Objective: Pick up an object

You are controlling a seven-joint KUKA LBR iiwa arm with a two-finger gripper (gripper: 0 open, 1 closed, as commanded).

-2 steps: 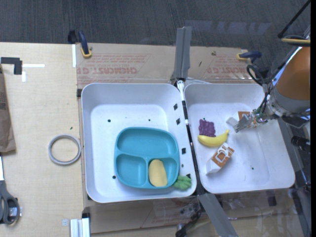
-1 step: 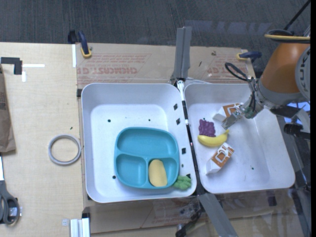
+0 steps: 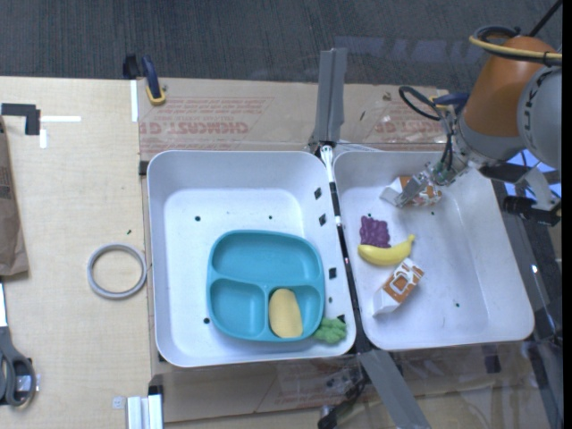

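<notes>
My gripper (image 3: 418,189) is low in the far part of the right bin (image 3: 500,266), below the arm's orange band (image 3: 499,88). A small white and orange thing shows at its tip; whether it is held cannot be made out. Nearer in the same bin lie a bunch of purple grapes (image 3: 374,231), a yellow banana (image 3: 386,252) and an orange and white carton (image 3: 399,289). All three lie apart from the gripper, toward the bin's left side.
The left bin (image 3: 179,239) holds a blue divided plate (image 3: 259,266) with a yellow piece (image 3: 286,313) in one compartment and a green piece (image 3: 332,331) beside it. A tape ring (image 3: 117,270) and scissors (image 3: 13,378) lie on the bench at left.
</notes>
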